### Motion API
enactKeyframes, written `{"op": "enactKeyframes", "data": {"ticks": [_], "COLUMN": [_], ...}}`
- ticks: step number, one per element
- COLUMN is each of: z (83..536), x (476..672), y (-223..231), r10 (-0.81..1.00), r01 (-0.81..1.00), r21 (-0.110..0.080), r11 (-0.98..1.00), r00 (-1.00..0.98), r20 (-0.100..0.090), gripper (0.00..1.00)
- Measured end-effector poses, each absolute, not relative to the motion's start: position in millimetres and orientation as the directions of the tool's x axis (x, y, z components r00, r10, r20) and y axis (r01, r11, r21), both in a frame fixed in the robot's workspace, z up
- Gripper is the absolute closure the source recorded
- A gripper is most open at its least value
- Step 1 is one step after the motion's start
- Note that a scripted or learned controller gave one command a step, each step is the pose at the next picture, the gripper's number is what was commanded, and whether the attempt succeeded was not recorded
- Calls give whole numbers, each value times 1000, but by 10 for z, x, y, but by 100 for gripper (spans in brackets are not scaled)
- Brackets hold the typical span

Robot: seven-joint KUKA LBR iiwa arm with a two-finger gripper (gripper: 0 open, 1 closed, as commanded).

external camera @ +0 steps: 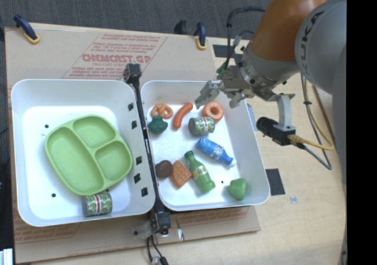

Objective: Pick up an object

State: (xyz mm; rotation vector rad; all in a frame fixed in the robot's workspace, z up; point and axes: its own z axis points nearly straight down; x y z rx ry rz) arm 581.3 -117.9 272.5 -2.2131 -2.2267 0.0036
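- No single object is named by the task, so the candidates are the toys lying in the right bin (pixel 250 140), centre right of the frame.
- Nearest the gripper (pixel 219 94) is a donut (pixel 213 111) by the bin's upper right wall, with a small can (pixel 202 125) touching it just below and a red sausage (pixel 182 115) to its left.
- Further left along the top sit a pretzel (pixel 161 111) and a dark green broccoli piece (pixel 157 125); lower down lie a blue bottle (pixel 213 151), a green bottle (pixel 199 171), a waffle (pixel 181 174), a brown cookie (pixel 164 168) and a green pepper-like toy (pixel 237 188) in the lower right corner.
- The gripper hangs over the upper right part of that bin, above the donut; its fingers look spread apart with nothing between them.
- My reading: this is the approach step, before any grasp, and nothing has been lifted.
- The next move probably calls for a straight descent onto one toy, and the donut and can are crowded together, so the fingers would need to straddle one without nudging its neighbour.
- The left bin (pixel 23 196) holds a green divided plate (pixel 88 153) and a second can (pixel 96 204) at its lower edge, well apart from the arm (pixel 294 16).
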Motion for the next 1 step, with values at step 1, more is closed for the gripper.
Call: {"op": "enactKeyframes", "data": {"ticks": [1], "z": [2084], "x": [5237], "y": [-836], "r10": [1000], "r01": [1000], "r21": [-5], "r11": [7], "r00": [-7], "r20": [0], "gripper": [0]}}
